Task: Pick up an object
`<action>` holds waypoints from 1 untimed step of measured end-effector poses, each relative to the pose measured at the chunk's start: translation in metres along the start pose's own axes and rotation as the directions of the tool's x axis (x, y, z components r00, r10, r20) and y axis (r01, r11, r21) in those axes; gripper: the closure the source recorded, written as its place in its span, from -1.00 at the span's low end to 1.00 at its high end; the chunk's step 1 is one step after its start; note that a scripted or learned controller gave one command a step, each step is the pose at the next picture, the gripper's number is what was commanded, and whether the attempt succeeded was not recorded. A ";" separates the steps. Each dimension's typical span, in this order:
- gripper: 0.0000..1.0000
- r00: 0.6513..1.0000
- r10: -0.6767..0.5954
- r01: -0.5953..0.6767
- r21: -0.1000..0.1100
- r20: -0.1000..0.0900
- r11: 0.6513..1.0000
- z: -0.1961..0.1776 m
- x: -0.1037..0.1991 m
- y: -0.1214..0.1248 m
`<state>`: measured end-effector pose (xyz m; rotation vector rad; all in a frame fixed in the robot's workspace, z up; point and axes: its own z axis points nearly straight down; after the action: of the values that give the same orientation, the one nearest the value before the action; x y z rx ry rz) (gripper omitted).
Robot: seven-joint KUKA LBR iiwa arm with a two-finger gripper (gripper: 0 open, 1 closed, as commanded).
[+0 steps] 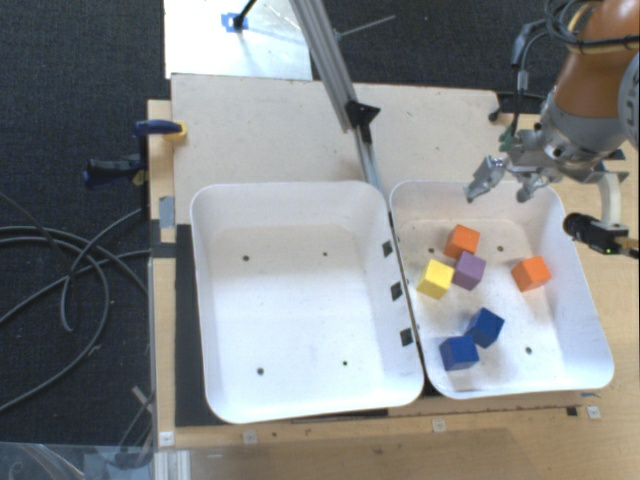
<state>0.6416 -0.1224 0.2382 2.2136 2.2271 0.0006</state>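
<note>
Grey metal fingers of the gripper [508, 180] stand spread wide with nothing between them, hanging over the far rim of the right bin [583, 286], a shallow white tray with rounded corners. Below the tool, toward the camera, lie six small matte cubes: an orange cube [462, 240] nearest, touching a purple cube [469, 269] and a yellow cube [436, 278], a second orange cube [531, 273] apart to the right, and two blue cubes [472, 339] farthest off.

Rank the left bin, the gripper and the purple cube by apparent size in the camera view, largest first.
1. Left bin, by far the largest.
2. Gripper, open, fingers spread above the right bin's far edge.
3. Purple cube, smallest.
The gripper sits higher, nearer the camera, so it may look larger than it is.
</note>
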 end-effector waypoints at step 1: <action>-1.00 1.000 0.004 -0.004 0.006 -0.001 1.000 0.136 -0.017 0.005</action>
<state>0.6469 -0.1391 0.1025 2.2218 2.2260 -0.0057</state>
